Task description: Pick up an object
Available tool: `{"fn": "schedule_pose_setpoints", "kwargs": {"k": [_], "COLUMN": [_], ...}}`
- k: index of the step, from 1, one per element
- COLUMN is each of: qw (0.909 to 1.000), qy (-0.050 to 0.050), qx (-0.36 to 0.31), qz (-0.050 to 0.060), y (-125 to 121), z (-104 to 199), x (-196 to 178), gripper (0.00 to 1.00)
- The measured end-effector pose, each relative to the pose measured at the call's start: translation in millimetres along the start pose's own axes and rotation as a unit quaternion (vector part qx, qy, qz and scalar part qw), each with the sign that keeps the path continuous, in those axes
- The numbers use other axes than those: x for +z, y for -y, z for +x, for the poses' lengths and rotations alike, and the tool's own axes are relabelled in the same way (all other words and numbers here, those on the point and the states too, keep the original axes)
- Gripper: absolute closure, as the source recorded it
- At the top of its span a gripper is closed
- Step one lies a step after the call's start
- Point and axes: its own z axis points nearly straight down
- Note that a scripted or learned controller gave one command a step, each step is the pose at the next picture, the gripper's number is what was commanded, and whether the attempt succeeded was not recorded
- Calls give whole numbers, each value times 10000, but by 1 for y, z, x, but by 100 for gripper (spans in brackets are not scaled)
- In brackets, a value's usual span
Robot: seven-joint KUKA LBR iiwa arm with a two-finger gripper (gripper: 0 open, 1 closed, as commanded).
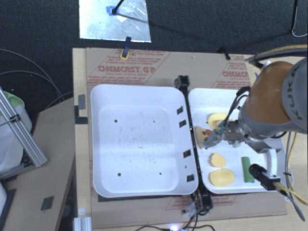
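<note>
My gripper (209, 139) hangs low over the left part of the right bin (207, 96), reaching in from the right. Small objects lie right under it, one yellowish (198, 131) with a red bit beside it, partly hidden by the fingers. A yellow piece (216, 119) lies just behind the gripper. In front of it sit a small yellow round piece (218, 160) and a bigger pale yellow one (222, 177). A green stick (247, 169) lies to their right. I cannot make out anything held between the fingers.
The left bin (139, 141) lies beside the right one, with a black clip divider (188, 129) along their shared edge. The arm's orange band (267, 95) and grey wrist cover the right bin's right half. Both bins rest on a cardboard sheet (144, 66).
</note>
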Motion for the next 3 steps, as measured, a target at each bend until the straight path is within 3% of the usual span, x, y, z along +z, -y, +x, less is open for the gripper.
{"fn": "schedule_pose_setpoints", "kwargs": {"k": [1,2,3], "qw": [10000,10000,10000], "qy": [4,-4,7], "qx": [44,-16,1], "qz": [37,-30,-16], "y": [15,10,-35], "z": [-38,3,-6], "x": [64,-4,0], "gripper": [0,0,0]}}
